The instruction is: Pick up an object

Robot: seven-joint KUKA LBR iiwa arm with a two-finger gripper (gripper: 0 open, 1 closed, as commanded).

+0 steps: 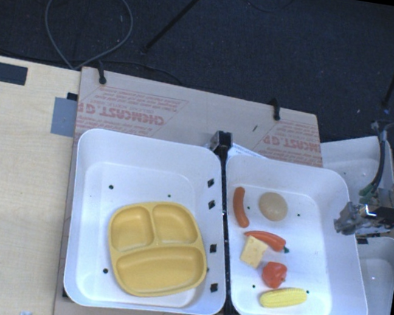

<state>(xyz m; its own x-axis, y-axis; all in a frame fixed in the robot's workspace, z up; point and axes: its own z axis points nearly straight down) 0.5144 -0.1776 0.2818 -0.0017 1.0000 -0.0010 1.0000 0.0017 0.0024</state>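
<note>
Overhead slanted view of the bench (11,197) with two shallow white bins side by side. The hand (355,219) sits at the right rim of the right bin (341,304), over its sloping wall; its fingers blur into the wrist hardware, so whether it is released or clenched cannot be told, and nothing shows between them.

All candidate objects lie in the right bin, to the view's left of the hand, hence a reach inward across the bin floor. Judged nearest are the pale round piece (273,206), roughly level with the hand, and the red pepper-like piece (266,239), slightly lower in the view. The orange sausage (240,206) lies farthest off, close to the divider between the bins, its long axis running nearly up-down in the view. The yellow corn cob (283,297) lies at the lower end of the bin, long axis nearly left-right with a slight tilt. The pale yellow block (254,252) touches the pepper-like piece; the small red round piece (274,274) lies just beside the block.

Counts: six small objects in the right bin, one of each kind. The left bin (98,166) holds one yellow compartment tray (158,247) with three compartments.
</note>
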